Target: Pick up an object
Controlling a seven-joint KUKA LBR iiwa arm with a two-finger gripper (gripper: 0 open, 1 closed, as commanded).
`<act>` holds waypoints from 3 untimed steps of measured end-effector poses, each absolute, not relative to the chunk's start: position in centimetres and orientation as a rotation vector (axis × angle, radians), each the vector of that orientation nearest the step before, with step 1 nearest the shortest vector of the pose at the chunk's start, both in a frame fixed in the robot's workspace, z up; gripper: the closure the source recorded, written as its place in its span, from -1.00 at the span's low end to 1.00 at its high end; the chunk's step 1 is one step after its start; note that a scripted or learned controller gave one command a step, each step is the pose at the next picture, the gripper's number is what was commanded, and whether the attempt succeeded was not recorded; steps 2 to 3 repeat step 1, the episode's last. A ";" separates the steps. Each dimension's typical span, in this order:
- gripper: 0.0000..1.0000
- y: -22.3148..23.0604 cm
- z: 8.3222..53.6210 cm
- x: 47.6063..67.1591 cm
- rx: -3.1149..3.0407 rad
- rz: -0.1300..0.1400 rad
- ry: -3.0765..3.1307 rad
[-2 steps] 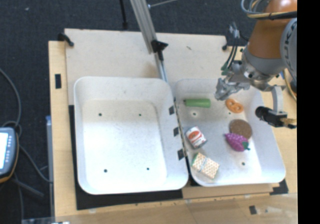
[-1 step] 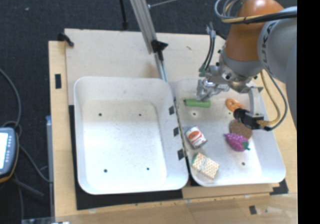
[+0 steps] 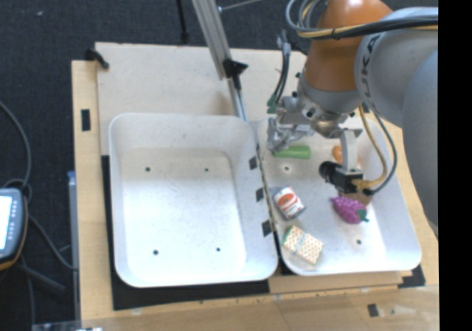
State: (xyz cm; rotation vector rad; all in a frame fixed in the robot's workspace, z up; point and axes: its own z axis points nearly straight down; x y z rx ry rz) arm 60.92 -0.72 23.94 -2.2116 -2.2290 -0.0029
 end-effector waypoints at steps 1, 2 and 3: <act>1.00 4.9 24.2 62.5 -2.212 -0.004 -2.231; 1.00 4.9 24.2 62.5 -2.212 -0.004 -2.231; 1.00 4.9 24.2 62.5 -2.212 -0.004 -2.231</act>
